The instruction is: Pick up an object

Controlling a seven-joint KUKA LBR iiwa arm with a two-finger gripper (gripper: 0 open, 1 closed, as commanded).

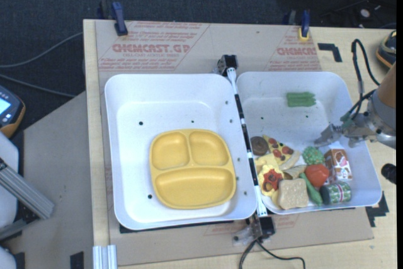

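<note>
Bench: two white bins side by side; left bin (126, 135), right bin (277, 88).
Left bin contents: a yellow divided plate (192, 168), lying flat near the middle.
Right bin contents: a pile of toy food crowded into the near half; one green piece (301, 99) lies alone in the far half, well apart from the pile.
Pile, named: pizza slice (277, 149) at the left, yellow piece with red spots (271, 176) below it, bread slice (293, 194) at the near edge, red tomato (317, 174) in the middle, green leafy piece (312, 155) just beyond it, a small can (338, 192) at the near right, a red-and-white packet (339, 163) beside the tomato.
Arm: enters from the right over the right bin's right rim.
Gripper (335, 133): sits low at the right side of the bin, just beyond the leafy piece and the packet; nothing visible between its fingers.
Hand state: cannot tell; the tips blur into grey metal against the white bin.
Step in hand: judged as approach, before any grasp; no item lifted.
Likely target: leafy piece or packet, being nearest; not certain.
Next move calls for: a short descent toward the near side, centred on one item only.
Risk: pile is tight, so neighbours may be nudged or the grip may slip.
</note>
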